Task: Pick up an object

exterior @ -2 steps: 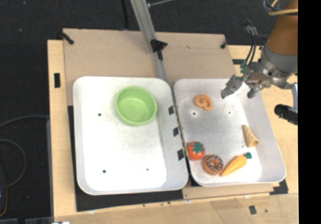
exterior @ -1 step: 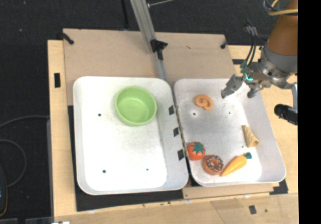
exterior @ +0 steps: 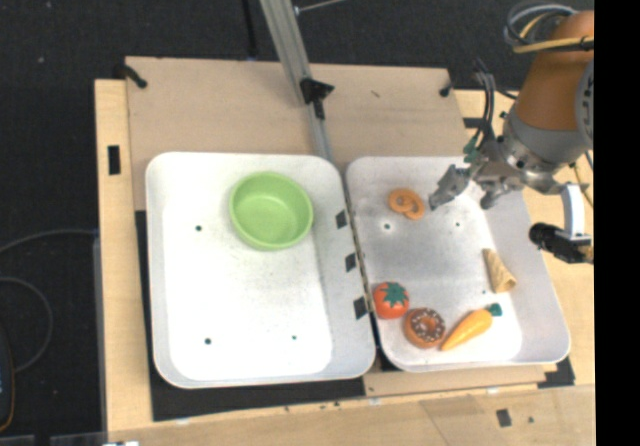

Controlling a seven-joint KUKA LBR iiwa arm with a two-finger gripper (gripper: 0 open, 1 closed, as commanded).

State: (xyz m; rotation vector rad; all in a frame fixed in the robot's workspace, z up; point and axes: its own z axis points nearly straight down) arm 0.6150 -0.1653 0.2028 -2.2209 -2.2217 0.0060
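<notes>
Metal pole (exterior: pixel 285 29) slanting over the bench (exterior: pixel 220 109) — dark floor (exterior: pixel 60 4) around

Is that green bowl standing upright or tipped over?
Upright. The bowl sits in the left bin with its round opening facing up, rim fully visible, nothing seen inside.

- Grey arm (exterior: pixel 545 124) with an orange band enters from the right, wrist angled down and leftward.
- Its gripper (exterior: pixel 468 192) has two dark fingers spread apart, holding nothing.
</notes>
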